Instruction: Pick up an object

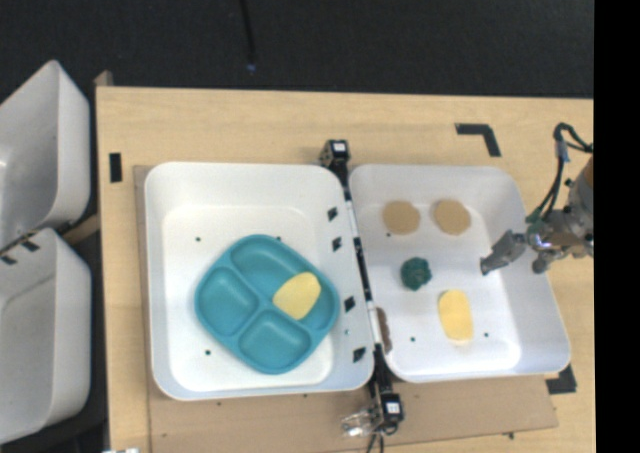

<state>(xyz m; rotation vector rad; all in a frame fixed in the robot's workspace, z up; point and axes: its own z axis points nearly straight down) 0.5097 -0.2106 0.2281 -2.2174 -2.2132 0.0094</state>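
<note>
In the right bin (500, 356) lie two tan round pieces (402, 218) (451, 216), a small dark teal lump (416, 272) and a yellow oblong piece (455, 314). My gripper (520, 257) hangs over that bin's right side, to the right of the teal lump and above-right of the yellow oblong. Its two grey fingers (498, 256) are spread open with nothing between them. The left bin (170, 241) holds a blue divided plate (240, 306) with a yellow piece (297, 295) in its right compartment.
A raised divider with black clips (352, 241) separates the two bins. Cables (560, 171) trail from the wrist at the right edge. White containers (40, 241) stand off the bench at the left. Bare bin floor lies below the gripper.
</note>
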